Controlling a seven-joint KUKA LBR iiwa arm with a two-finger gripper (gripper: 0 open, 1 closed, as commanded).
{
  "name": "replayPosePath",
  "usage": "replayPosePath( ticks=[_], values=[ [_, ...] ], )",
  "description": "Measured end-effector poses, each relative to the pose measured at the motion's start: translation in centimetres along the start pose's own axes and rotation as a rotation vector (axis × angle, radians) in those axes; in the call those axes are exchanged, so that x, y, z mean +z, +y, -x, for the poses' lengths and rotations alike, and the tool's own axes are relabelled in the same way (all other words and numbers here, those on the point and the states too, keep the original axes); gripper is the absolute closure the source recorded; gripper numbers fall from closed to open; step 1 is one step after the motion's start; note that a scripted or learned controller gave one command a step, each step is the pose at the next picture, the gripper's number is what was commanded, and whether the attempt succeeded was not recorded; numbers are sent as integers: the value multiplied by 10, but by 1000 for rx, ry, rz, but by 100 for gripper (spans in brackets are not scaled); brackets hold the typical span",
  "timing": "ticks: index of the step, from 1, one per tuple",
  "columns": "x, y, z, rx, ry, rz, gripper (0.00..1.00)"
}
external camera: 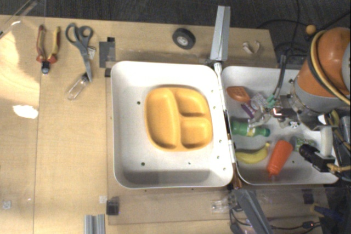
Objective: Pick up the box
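Fingers (272, 112) sit low in the right bin (285, 175), tips near the bin's middle; can't tell if spread or clenched, too much clutter and blur. Nothing clearly seen between them, so no grasp confirmed. Just left of the tips: purple item (248, 108), green bottle (247, 129), orange-red piece (237, 93) further back. Nearer: banana (253, 156) and carrot (278, 156). The box: can't pick one out for sure among the bin's items; maybe hidden under the arm (329, 63). Left bin (126, 118) has a yellow divided tray (178, 117). On the worktop (55, 134), far left: scissors (82, 44), pliers (46, 46), tape roll (184, 38). Judgement: pick not done yet; grasp and lift remain.
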State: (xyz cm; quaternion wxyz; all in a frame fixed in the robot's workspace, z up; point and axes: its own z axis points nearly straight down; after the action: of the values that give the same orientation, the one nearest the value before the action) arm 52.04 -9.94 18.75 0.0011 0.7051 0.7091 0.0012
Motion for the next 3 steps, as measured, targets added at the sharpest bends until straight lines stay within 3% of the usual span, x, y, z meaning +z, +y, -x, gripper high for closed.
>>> replayPosePath(
  ticks=[1,2,3],
  values=[
    [66,45,1,-160,-6,15,0],
    [99,77,3,-4,-1,7,0],
    [86,80,4,-6,-5,17,100]
  ],
)
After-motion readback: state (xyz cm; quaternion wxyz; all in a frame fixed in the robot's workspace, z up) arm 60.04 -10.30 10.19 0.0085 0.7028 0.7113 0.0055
